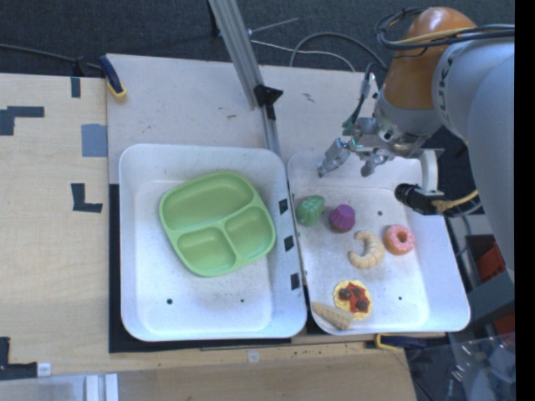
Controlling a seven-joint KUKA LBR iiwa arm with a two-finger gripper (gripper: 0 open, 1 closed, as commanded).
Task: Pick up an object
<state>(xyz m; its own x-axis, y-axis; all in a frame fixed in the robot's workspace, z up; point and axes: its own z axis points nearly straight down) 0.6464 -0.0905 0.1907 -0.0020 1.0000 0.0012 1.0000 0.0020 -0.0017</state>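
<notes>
The pincer (344,164) is seen at the 12 o'clock edge of the right bin (443,295), hanging from the grey arm (476,82) with its orange band. Its two fingers are spread apart and nothing lies between them, so it is released. Inside the right bin, a green toy vegetable (310,210) is found toward 10 o'clock, with a purple piece (341,218) just beside it. A croissant (365,250) lies near the middle, a pink doughnut (399,240) close by at its 2 o'clock. A small tart with red topping (353,297) and a pale wedge (332,315) are set toward 7 o'clock. In the left bin (142,307), a green divided plate (217,221) is placed. Both bins are borne by the tabletop (50,224).
</notes>
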